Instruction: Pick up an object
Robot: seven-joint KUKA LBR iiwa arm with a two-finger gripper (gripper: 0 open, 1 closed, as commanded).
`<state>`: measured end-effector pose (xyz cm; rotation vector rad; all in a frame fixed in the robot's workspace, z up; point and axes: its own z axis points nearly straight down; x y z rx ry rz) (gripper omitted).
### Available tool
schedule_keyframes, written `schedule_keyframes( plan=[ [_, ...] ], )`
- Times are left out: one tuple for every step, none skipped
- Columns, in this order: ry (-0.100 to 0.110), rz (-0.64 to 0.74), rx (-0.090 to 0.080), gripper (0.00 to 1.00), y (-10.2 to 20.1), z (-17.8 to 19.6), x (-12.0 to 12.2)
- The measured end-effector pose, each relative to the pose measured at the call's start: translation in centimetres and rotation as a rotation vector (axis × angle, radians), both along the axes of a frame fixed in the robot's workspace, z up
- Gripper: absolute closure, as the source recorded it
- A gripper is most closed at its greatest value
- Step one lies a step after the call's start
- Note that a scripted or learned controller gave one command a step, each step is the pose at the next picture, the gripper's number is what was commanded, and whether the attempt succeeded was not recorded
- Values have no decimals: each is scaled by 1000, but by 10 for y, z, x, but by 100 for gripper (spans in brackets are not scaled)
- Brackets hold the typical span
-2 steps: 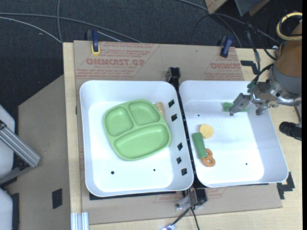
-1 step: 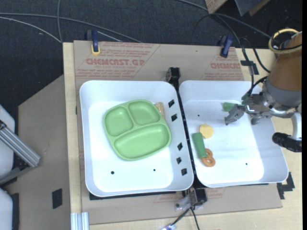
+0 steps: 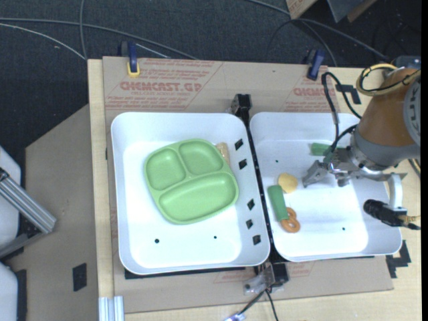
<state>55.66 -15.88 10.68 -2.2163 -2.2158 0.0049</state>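
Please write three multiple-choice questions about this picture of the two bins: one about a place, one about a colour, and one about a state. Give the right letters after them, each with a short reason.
1. Where does the divided plate lie?
A. in the left bin
B. in the right bin
C. on the bench outside both bins

2. What colour is the small round object in the right bin?
A. blue
B. yellow
C. black

3. Where is the gripper?
A. over the left bin
B. over the floor
C. over the right bin, with nothing visible between its fingers

Answers: 1 A, the green plate rests on the floor of the left bin. 2 B, it is yellow, just above the green stick. 3 C, it is above the white floor to the right of the yellow object.
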Motion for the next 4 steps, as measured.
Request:
schedule_keyframes(
  plan=[
    [-3, 0, -1, 0, 1, -23, 0],
    [-7, 0, -1, 100, 1, -11, 1],
    [-14, 2, -4, 100, 7, 52, 4],
    [-14, 1, -5, 100, 0, 98, 3]
  ],
)
